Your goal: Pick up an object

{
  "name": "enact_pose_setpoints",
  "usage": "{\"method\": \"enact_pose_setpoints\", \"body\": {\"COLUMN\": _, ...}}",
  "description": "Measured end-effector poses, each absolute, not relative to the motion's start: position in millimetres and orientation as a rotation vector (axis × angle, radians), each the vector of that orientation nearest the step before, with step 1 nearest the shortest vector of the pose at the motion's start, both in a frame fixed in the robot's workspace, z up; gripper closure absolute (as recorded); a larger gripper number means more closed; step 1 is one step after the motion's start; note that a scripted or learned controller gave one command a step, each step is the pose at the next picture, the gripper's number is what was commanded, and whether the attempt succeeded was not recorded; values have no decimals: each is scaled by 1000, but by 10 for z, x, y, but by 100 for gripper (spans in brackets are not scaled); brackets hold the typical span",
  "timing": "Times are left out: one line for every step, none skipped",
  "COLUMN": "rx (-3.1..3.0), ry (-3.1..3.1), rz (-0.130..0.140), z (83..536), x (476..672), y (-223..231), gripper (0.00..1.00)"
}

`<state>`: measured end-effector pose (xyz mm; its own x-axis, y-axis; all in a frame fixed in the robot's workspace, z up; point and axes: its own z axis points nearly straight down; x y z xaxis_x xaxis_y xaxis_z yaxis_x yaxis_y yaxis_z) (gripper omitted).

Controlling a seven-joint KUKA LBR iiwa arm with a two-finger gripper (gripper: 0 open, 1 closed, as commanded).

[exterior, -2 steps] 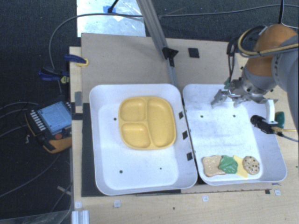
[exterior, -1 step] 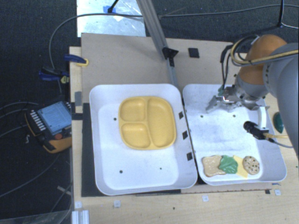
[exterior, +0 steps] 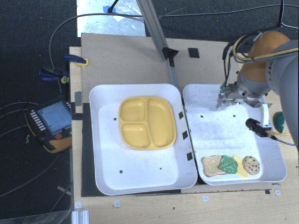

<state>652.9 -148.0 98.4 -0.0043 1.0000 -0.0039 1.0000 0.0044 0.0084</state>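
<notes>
- The gripper (exterior: pixel 225 98) hangs at the right bin's (exterior: pixel 205 125) far edge; I cannot tell its state.
- The food pieces (exterior: pixel 231 165) crowd the near edge, so a descent could snag two or miss.

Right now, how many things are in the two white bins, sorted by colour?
Yellow: 2, the divided plate and a small flat piece
Tan: 2, the toast-shaped piece and the spotted cookie
Green: 1, the leafy piece
Total: 5
</notes>
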Motion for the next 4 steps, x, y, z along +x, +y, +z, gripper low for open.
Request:
{"method": "enact_pose_setpoints", "body": {"rx": 2212, "ry": 2222, "rz": 7, "z": 1624, "x": 6498, "y": -1458, "gripper": 100}}
{"method": "enact_pose_setpoints", "body": {"rx": 2210, "ry": 2224, "rz": 7, "z": 2085, "x": 6572, "y": -1453, "gripper": 100}}
{"method": "enact_pose_setpoints", "body": {"rx": 2210, "ry": 2226, "rz": 5, "z": 2557, "x": 6585, "y": -1453, "gripper": 100}}
{"method": "enact_pose_setpoints", "body": {"rx": 2209, "ry": 2232, "rz": 5, "z": 2620, "x": 6496, "y": -946, "gripper": 100}}
